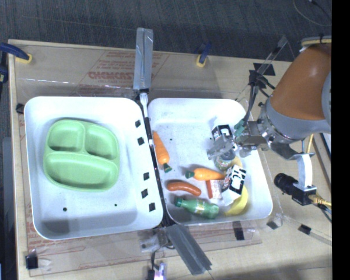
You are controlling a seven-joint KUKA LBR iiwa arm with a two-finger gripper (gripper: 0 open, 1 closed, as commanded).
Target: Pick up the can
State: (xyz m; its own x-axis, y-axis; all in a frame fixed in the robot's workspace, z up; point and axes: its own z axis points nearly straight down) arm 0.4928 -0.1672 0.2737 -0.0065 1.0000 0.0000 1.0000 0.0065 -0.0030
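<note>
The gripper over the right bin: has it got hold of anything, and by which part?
It cannot be told. The gripper sits low over the right bin, right at the can, but the view is too blurred there to show anything between its fingers.

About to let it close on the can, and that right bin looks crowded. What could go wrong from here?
1. The gripper sits low over the can, hiding most of it, so alignment is hard to confirm; it might clip the rim.
2. A carrot and a small packet lie close beside the can; the fingers could catch them or knock the can sideways.
</note>
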